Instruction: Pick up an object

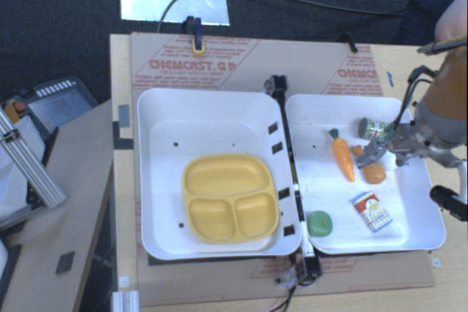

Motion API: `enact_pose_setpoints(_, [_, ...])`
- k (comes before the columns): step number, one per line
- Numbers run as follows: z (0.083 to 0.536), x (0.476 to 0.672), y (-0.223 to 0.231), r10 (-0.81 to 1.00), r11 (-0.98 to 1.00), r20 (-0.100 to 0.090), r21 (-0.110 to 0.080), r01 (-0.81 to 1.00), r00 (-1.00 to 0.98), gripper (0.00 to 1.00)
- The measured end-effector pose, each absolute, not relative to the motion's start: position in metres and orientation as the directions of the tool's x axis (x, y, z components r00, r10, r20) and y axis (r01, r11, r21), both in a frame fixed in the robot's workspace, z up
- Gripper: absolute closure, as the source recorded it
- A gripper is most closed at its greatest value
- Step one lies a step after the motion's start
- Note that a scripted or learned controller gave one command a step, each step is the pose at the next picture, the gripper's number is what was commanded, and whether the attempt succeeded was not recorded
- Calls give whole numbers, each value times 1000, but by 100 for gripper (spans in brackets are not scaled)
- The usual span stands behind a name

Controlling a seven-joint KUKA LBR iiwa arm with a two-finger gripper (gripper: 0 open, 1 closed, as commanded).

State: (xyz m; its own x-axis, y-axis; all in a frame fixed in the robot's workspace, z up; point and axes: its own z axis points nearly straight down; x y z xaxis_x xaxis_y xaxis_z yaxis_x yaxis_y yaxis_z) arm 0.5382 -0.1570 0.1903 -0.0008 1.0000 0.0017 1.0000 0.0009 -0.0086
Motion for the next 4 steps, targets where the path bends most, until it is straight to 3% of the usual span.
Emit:
enact_pose_setpoints(1, [195,541,-157,1000,3,0,1,1000,-3,0])
enact_pose_setpoints(2, [152,539,-160,1000,1,0,-2,1000,-1,0])
enact_pose_setpoints(3, [103,550,-158,1000,1,-10,11,1000,-1,0])
enact_pose_setpoints(4, [95,557,-166,1000,-2,-20,29,1000,3,0])
